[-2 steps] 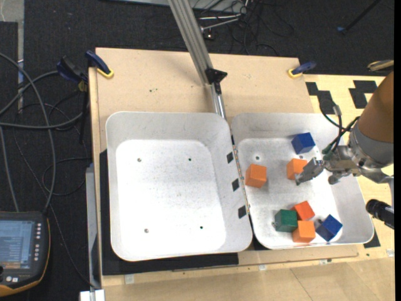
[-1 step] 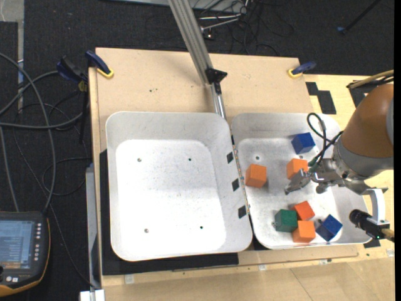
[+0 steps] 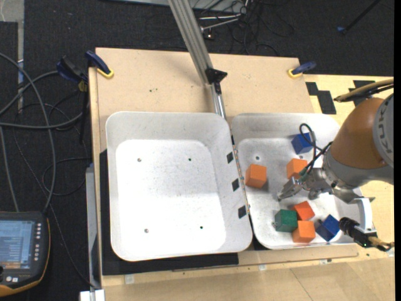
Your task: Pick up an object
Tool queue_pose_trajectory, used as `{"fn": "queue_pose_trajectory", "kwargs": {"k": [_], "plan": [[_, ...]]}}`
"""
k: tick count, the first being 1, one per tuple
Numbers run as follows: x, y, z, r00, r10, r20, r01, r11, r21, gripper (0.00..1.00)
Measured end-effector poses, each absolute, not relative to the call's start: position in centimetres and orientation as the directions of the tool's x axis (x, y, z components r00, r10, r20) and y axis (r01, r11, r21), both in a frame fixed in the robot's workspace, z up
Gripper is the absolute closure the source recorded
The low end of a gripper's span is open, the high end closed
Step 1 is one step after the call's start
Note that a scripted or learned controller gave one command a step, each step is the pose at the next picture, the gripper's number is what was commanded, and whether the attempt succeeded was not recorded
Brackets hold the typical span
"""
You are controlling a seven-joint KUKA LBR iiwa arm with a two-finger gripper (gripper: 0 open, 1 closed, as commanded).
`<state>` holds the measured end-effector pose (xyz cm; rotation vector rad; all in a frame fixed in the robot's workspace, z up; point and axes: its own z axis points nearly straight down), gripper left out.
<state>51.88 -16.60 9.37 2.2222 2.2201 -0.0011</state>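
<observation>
Blocks lie scattered in the right bin [image 3: 263,133], the one the arm [image 3: 363,146] reaches into. An orange cube [image 3: 255,175] sits alone toward the bin's left side, near the wall shared with the left bin [image 3: 125,168]. A blue block [image 3: 302,142] rests near the far right corner, with a dark loop of cable rising just above it. A second orange block [image 3: 296,167] lies just beside the arm's wrist, partly hidden by it. Near the front edge a cluster gathers: a green block [image 3: 287,220], a red-orange block [image 3: 304,210] touching it on the right, another orange block [image 3: 305,231] just in front of those two, and a blue block [image 3: 328,228] beside that.

The tool [image 3: 288,191] hangs over the middle of the right bin, between the lone orange cube and the front cluster. Its two thin fingers point leftward and stand a little spread, with white bin floor showing between the tips; nothing sits between them. The tips are close above the red-orange block and the green one, though I cannot tell whether they touch anything.

The left bin's white floor shows only fine speckling and a few small dark dots. Both bins rest on the tan bench [image 3: 250,80], which has yellow clamps at its far corners.
</observation>
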Motion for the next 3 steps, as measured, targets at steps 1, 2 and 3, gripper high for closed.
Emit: {"fn": "queue_pose_trajectory", "kwargs": {"k": [1,2,3], "plan": [[52.0,-16.6,10.5,0.001,1.0,0.0,1.0,-0.001,0.002,1.0],[52.0,-16.3,16.8,-0.003,1.0,-0.002,1.0,0.003,0.007,1.0],[52.6,-16.7,23.1,-0.003,1.0,-0.003,1.0,0.003,0.008,1.0]]}}
